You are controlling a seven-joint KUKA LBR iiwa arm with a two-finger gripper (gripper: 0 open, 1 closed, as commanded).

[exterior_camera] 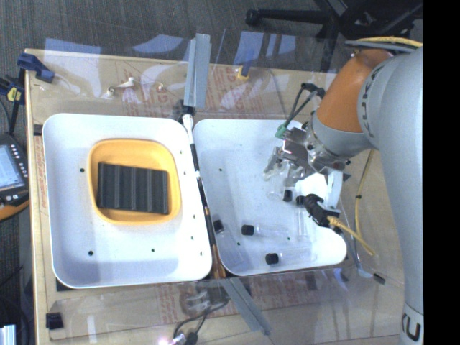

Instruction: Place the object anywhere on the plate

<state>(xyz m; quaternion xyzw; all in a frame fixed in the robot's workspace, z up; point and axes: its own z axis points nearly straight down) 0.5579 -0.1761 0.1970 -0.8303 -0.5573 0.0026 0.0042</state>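
A yellow plate (133, 152) with a dark ridged middle lies in the left white bin (72, 250). Several small clear objects with black caps lie in the right white bin (230, 157): one (248, 230) near the middle front, one (272, 259) at the front edge, one (218, 226) by the left wall. My gripper (284, 177) hangs low over the right bin's right half, above and to the right of those pieces. Clear plastic glints just under it, and I cannot make out whether anything is held.
A metal divider rail (195, 70) runs between the bins at the back. A yellow cable (352, 234) trails off the wrist over the right bin's right edge. A handheld pendant (11, 171) lies at the bench's left edge.
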